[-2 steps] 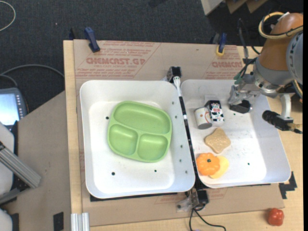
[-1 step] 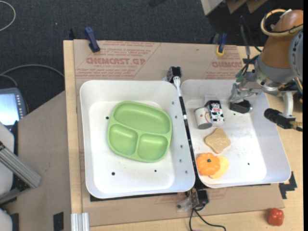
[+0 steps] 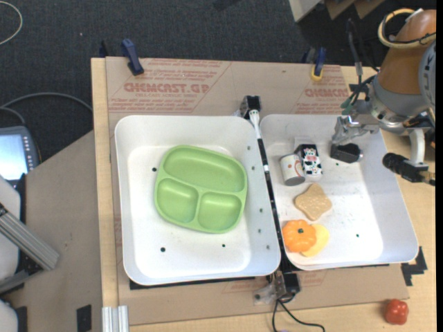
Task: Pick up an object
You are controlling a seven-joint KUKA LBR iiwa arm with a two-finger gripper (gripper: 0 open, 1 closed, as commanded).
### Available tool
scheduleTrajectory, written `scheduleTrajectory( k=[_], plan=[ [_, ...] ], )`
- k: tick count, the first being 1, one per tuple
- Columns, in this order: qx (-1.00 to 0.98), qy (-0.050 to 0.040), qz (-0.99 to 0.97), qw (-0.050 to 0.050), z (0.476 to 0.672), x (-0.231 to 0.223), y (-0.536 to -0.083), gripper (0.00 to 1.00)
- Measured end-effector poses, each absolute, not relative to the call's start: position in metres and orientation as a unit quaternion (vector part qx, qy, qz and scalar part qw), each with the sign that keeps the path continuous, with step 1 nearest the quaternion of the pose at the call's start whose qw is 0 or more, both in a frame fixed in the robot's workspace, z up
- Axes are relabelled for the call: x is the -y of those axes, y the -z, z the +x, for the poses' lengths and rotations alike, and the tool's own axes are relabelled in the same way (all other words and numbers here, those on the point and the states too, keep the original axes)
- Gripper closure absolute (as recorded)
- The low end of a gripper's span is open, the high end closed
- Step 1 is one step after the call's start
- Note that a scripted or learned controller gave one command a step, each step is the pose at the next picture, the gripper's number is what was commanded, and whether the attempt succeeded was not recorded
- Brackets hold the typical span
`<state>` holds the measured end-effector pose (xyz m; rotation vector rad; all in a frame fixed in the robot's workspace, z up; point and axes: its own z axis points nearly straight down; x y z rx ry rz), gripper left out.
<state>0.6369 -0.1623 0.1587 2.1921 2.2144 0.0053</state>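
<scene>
On the left side of the counter (image 3: 104,185) stands the left bin (image 3: 131,206), and in it lies a green plate (image 3: 201,189) with three compartments, a little tilted, near the middle of the bin. Behind the bins a blue clamp (image 3: 131,56) is fixed at the far edge of the brown board (image 3: 208,81) with red letters on it. Between the two bins runs a thin black bar (image 3: 263,164). In the right bin (image 3: 374,220), close to its left wall, lies a small grey cup (image 3: 291,169) on its side, and just beside it on the right is a small black and white toy (image 3: 309,161). Nearer to the camera lies a tan piece of toast (image 3: 313,203), and nearer still an orange pumpkin (image 3: 300,235), which is touching a yellow thing (image 3: 320,241) partly under it. To the right of the toy, the end effector (image 3: 345,151) hangs over the far part of the right bin, apart from all of these objects. Nothing is seen in its grasp; how wide it is open I cannot tell, because it looks only as a dark shape under the metal wrist. The arm (image 3: 405,61) with its orange band comes in from the right. On the counter in front of the right bin lies a small red object (image 3: 396,311).
</scene>
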Motion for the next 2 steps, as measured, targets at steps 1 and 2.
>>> scheduleTrajectory(
  k=[1, 2],
  plan=[
    [-0.711, -0.0021, 0.703, 0.015, 0.638, 0.162, -0.169, 1.00],
    [-0.711, -0.0025, 0.703, 0.016, 0.638, 0.162, -0.180, 1.00]
  ],
)
